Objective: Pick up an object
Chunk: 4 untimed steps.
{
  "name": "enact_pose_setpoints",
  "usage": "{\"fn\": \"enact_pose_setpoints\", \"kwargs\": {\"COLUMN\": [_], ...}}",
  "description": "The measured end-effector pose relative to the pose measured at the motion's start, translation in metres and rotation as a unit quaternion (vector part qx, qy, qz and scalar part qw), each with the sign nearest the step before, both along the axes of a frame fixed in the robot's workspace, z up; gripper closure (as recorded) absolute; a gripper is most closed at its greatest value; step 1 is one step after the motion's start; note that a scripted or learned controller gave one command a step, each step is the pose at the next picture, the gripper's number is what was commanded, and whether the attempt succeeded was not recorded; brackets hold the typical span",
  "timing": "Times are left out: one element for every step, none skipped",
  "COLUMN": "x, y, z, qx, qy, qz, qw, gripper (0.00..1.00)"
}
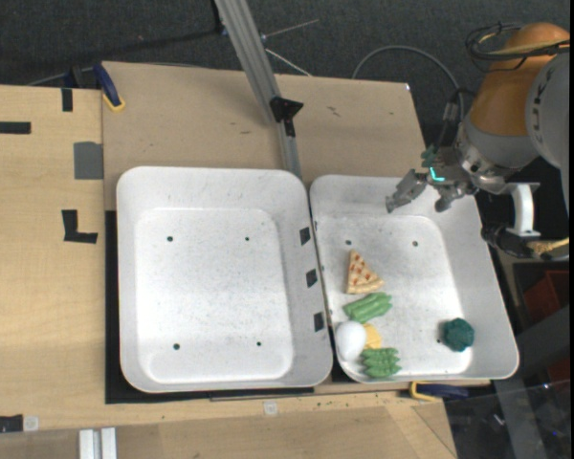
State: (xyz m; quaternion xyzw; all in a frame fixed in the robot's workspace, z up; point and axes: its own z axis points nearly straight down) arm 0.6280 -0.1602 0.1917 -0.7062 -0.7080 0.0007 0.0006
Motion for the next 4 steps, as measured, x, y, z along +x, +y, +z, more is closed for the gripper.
{"fn": "enact_pose_setpoints", "kwargs": {"x": [-0.008, -0.009, -0.008, -0.01], "y": [-0.002, -0.001, 0.0, 0.005], "z": [-0.062, -0.106, -0.093, -0.032], "qx": [0.0, -0.0005, -0.0004, -0.0005], "qy": [0.003, 0.001, 0.0, -0.004], "qz": [-0.001, 0.0, 0.0, 0.0], "qw": [1.0, 1.0, 1.0, 1.0], "gripper": [0.0, 0.0, 1.0, 1.0]}}
